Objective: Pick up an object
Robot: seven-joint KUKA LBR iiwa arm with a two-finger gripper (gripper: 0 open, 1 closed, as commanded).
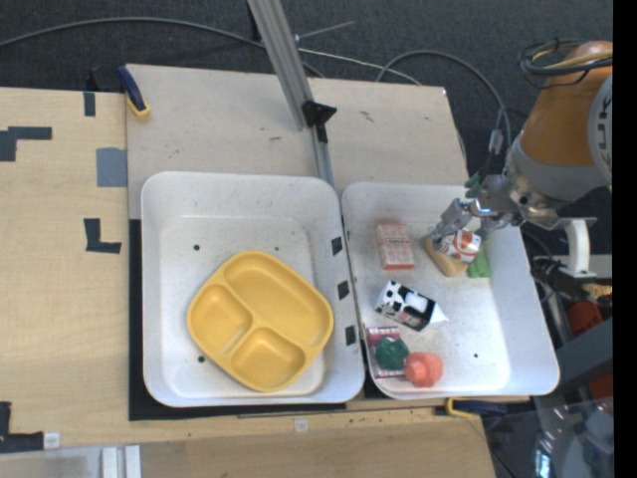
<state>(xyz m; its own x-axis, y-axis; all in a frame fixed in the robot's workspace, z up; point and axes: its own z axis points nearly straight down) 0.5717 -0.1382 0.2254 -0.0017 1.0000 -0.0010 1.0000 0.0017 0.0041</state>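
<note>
Pincer (460, 225) low over the right bin (518, 361), fingers' state impossible to tell. Directly beneath: small tan, red-white and green items (460, 252). Further left: pink box (395, 246). Below-left: black-and-white carton (407, 307), red ball (425, 368). Far left: yellow tray (259, 319).

Glossy, seemingly plastic yellow tray (261, 319)
</note>
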